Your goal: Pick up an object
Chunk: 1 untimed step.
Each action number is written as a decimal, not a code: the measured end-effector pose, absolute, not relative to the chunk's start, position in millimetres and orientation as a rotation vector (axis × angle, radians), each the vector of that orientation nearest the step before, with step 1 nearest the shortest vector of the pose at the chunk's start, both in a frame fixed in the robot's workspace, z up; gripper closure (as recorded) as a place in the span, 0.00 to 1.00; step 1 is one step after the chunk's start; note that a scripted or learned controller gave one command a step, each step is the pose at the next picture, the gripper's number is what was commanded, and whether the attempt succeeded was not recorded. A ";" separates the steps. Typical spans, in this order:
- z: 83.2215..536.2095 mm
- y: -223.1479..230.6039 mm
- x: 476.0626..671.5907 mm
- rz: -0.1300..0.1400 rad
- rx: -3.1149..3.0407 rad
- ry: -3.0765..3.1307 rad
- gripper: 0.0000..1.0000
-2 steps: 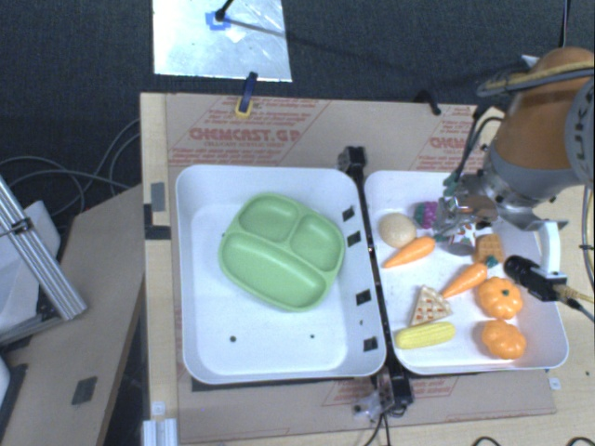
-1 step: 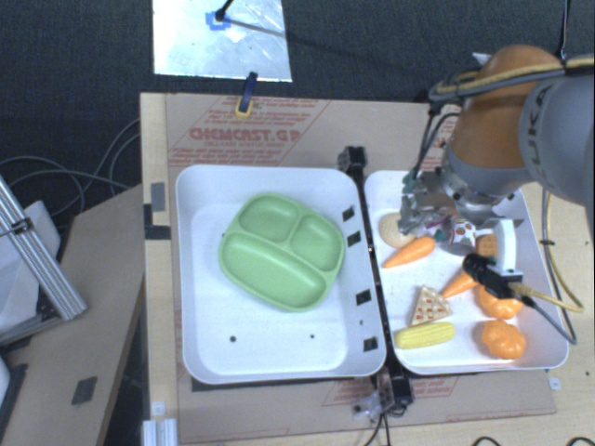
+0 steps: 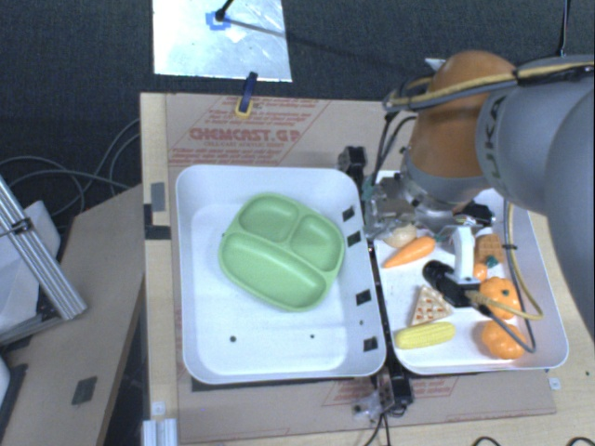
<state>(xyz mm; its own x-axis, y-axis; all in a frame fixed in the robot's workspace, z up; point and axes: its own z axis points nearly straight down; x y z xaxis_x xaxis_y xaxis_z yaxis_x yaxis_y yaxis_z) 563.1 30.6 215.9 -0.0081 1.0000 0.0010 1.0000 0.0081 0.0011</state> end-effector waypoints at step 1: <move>231.2 83.2 573.1 0.005 2.211 2.231 1.00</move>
<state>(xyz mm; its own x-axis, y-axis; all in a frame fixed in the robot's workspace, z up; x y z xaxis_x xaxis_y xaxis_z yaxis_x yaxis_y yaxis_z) 573.1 83.2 231.2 -0.0089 1.0000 0.0017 1.0000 0.0089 0.0026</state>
